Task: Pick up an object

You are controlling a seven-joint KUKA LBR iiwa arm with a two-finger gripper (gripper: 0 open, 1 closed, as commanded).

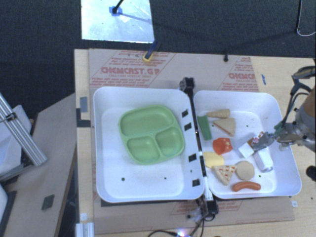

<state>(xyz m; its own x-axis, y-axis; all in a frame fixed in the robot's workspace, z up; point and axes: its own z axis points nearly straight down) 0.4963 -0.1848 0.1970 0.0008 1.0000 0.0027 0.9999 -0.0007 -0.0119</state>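
Observation:
The right bin (276, 105) holds several toy foods. Along its left wall lies a green stick (204, 127), with two tan bread wedges (224, 126) beside it. Below them sit a red piece (222, 145), a yellow piece (213, 159), a pizza slice (224, 173), a round tan biscuit (245, 170) and an orange sausage (246, 186). My gripper (258, 141) reaches in from the right, low over the bin's middle right. It hovers just above a white block (246, 150) and a white tube-like piece (264, 159). Nothing is visibly lifted.
A green divided plate (150, 134) lies in the left bin (108, 181). Black clips line the ridge (194, 132) between the bins. The arm's wrist (298, 135) overhangs the right bin's right rim. A metal sheet (117, 14) lies beyond the bench.

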